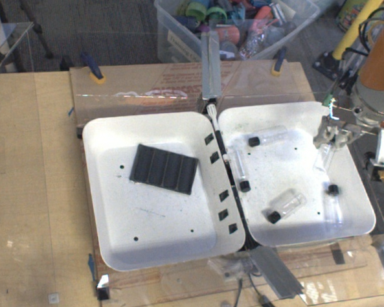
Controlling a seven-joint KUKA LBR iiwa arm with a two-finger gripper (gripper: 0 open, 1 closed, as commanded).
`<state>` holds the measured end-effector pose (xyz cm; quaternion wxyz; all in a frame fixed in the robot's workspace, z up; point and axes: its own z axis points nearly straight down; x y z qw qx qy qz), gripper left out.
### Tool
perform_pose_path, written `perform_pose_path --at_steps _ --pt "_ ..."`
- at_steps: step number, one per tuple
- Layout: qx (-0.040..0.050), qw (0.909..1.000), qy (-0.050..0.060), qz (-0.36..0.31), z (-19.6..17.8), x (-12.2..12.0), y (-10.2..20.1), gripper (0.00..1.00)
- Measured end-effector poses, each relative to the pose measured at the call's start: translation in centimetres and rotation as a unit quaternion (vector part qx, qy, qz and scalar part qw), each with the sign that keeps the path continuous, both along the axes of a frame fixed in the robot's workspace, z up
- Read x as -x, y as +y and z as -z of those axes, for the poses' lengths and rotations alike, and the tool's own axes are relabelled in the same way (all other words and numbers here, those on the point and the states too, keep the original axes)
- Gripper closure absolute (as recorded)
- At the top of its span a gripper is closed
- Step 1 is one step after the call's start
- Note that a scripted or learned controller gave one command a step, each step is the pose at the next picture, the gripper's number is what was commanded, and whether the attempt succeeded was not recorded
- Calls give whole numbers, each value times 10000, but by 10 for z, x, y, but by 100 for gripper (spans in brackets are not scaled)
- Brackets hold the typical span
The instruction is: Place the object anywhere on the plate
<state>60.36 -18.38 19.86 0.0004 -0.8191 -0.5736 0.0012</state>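
A dark ribbed rectangular plate (164, 169) lies flat in the left bin (113, 245), tilted a little. Several clear vials with black caps lie in the right bin (300, 230): one near the back (266, 139), one along the divider (239, 169), one in the middle front (286, 203), and one at the right wall (333, 207). My gripper (326, 140) hangs over the right bin's far right side, above and behind the right-wall vial. Something clear shows just under it, but its outline is too faint to identify.
A row of black clips (220, 183) runs along the divider between the bins. Behind the bench stands a clear tub of coloured toys (235, 14). Cables and the arm's body crowd the right edge (374, 106).
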Motion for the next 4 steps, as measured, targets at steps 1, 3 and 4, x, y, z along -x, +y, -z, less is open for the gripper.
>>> perform_pose_path --at_steps 1,3,4 --pt "2 9862 -5 1655 -20 -32 -4 100" --pt "1 9600 -4 2800 -132 16 -26 0" --pt "8 9607 1 2776 -142 15 -24 100"
